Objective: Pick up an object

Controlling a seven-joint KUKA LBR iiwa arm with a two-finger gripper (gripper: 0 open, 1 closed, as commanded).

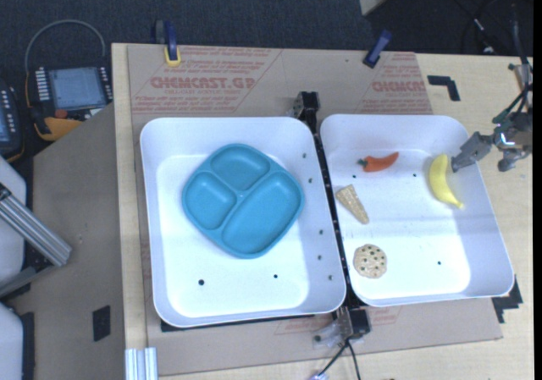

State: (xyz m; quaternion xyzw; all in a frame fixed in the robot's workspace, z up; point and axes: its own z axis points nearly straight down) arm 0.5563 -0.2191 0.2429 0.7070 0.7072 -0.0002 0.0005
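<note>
- Gripper (474,152) at right bin's (474,285) right edge, one tip beside banana (440,181)
- Can't tell finger gap or contact
- Carrot (378,162), cone (353,203), cookie (369,261) nearer the bin's left
- Blue plate (243,200) in left bin (169,268)

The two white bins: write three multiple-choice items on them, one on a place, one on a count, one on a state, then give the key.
1. Where does the blue divided plate lie?
A. In the left bin
B. In the right bin
C. On the bench outside both bins

2. How many food items lie in the right bin?
A. Two
B. Four
C. Six

3. How does the end effector stand to the banana?
A. Far away, over the left bin
B. Close by its right side, at the bin's right rim
C. Lifting it high above the bench

Key: 1 A, the plate fills the left bin's middle. 2 B, banana, carrot, cone and cookie. 3 B, the banana lies on the bin floor beside it.
</note>
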